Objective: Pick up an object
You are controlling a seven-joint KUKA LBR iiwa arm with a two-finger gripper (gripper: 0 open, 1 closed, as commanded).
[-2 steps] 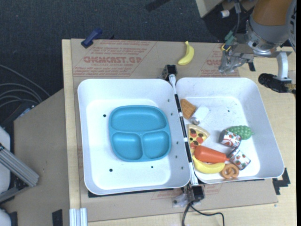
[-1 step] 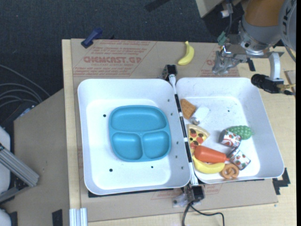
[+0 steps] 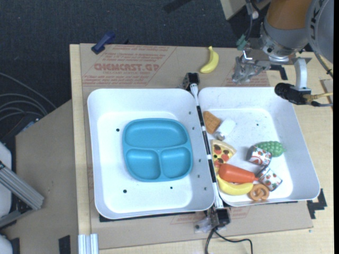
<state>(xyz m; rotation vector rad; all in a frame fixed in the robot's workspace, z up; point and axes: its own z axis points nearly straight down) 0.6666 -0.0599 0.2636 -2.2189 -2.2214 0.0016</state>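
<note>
**Arm hovering behind the right bin, toys lying untouched**

The grey arm with its orange band is reaching in from the upper right, and its gripper (image 3: 248, 73) is hanging over the table (image 3: 137, 62) just behind the far rim of the right bin (image 3: 302, 142). The metal fingers (image 3: 244, 72) are pointing downward; how far apart they are standing cannot be told from this angle, and nothing is showing between them.

The right bin is holding a cluster of toy food. A toast-coloured piece (image 3: 212, 122) is lying near the divider, with a small white piece (image 3: 228, 127) just beside it. Below them a pizza slice (image 3: 223, 151) is sitting against the left wall, touching an orange carrot (image 3: 237, 172), which is resting on a yellow banana (image 3: 235, 187). A pretzel (image 3: 259, 192) is lying at the near edge. Two small cans (image 3: 258, 155) (image 3: 271, 179) are lying toward the right, and a green bumpy piece (image 3: 271, 147) is touching the upper one.

A second banana (image 3: 210, 61) is lying on the table outside the bins, left of the gripper. The left bin (image 3: 100, 142) is carrying a blue divided plate (image 3: 157, 148).
</note>
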